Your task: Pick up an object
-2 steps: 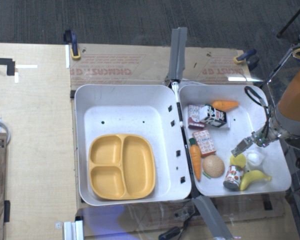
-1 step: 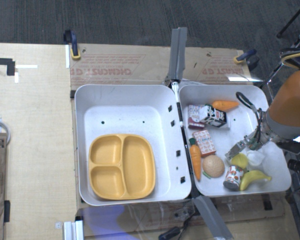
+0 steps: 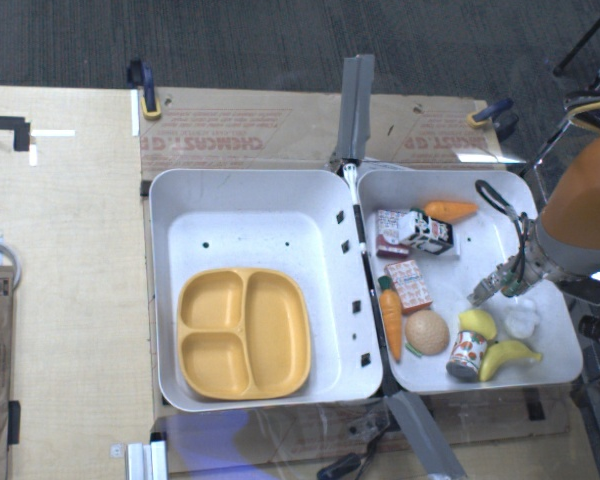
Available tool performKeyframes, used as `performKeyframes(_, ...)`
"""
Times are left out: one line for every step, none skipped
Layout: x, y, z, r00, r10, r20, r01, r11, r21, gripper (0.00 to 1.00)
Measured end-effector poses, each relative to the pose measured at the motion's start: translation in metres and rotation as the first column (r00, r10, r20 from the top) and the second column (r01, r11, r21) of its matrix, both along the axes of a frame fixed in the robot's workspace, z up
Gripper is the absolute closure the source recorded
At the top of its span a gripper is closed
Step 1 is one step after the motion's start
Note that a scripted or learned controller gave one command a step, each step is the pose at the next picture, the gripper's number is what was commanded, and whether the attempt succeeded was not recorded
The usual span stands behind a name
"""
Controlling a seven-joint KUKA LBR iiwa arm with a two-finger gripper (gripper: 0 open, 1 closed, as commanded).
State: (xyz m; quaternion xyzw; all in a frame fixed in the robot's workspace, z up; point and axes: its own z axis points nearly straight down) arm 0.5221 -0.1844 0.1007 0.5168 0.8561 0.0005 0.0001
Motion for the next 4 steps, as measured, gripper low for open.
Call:
performKeyframes(0.0, 0.0, 0.0, 1.0, 0.0, 0.0, 0.0, 1.0, 0.0, 0.0)
performKeyframes(-0.042, -0.012, -0.007, 1.0, -0.02, 0.005, 0.02, 1.0, -0.003, 0.0)
performKeyframes(-0.042, -0.013, 0.001, 1.0, -0.023, 0.005, 0.023, 1.0, -0.001, 1.0)
performKeyframes(0.006, 0.006, -0.01, 0.926, -0.378, -0.003, 0.378, 0.926, -0.002, 1.0)
